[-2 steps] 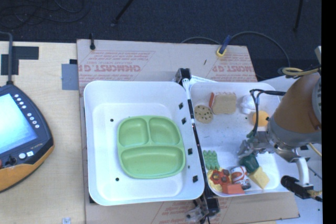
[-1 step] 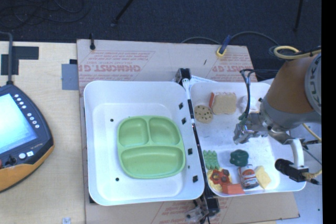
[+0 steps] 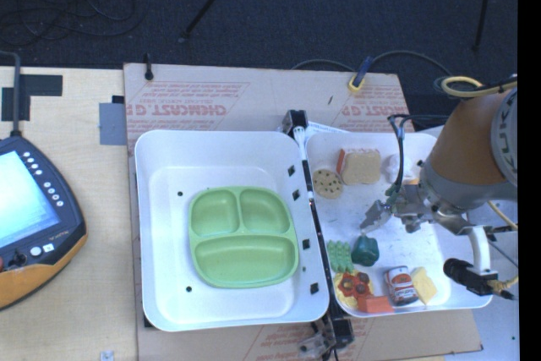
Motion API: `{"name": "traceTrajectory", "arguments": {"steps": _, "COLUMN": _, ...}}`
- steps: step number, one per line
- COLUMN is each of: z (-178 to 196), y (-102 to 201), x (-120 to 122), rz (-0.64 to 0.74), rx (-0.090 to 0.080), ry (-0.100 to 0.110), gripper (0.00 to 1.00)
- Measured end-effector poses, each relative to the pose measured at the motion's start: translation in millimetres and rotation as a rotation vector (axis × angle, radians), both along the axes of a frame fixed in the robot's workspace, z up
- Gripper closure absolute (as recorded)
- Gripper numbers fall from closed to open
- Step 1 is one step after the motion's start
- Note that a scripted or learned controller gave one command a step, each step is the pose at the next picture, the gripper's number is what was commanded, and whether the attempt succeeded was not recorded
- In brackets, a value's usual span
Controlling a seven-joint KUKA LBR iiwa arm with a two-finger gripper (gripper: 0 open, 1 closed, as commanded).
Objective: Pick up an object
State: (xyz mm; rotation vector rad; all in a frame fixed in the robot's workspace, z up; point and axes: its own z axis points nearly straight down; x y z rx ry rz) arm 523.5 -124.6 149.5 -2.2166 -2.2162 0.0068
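Overall: tabletop (image 3: 76, 114) bearing two shallow white bins side by side, seen from above at a slant.
Left bin (image 3: 161, 173): carries one green divided tray (image 3: 243, 235) lying flat near its middle.
Right bin (image 3: 406, 139): carries all the small pieces; the arm (image 3: 473, 152) reaches in over its right half.
Claw (image 3: 376, 216): low over the middle of the right bin, pointing toward the divider between the bins; two metal fingers (image 3: 370, 220) stand spread apart, and nothing is visible between them.
Nearest object: dark green piece (image 3: 365, 250), just below and slightly left of the claw tips in the view, close beside them; whether they touch cannot be told.
Other candidates: toast slice (image 3: 362, 166) and round cracker (image 3: 326, 183) above the claw; light green block (image 3: 339, 254) beside the dark green piece; small can (image 3: 401, 285), yellow piece (image 3: 424, 285) and red-and-orange cluster (image 3: 357, 287) along the near edge.
Deciding relation: judged, the dark green piece is the closest target; a short shift toward the near edge would bring it between the fingers.
Long axis: too compact to read one.
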Motion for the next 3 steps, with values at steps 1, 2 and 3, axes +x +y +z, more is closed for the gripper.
{"name": "traceTrajectory", "arguments": {"steps": 1, "z": -61, "y": 23, "x": -20, "rz": -0.001, "rx": 0.003, "ry": -0.016, "gripper": 0.0}}
{"name": "traceTrajectory", "arguments": {"steps": 2, "z": -51, "y": 21, "x": -19, "rz": -0.002, "rx": 0.005, "ry": -0.012, "gripper": 1.0}}
{"name": "traceTrajectory", "arguments": {"steps": 3, "z": 40, "y": 75, "x": 64, "rz": 0.008, "rx": -0.001, "ry": -0.014, "gripper": 1.0}}
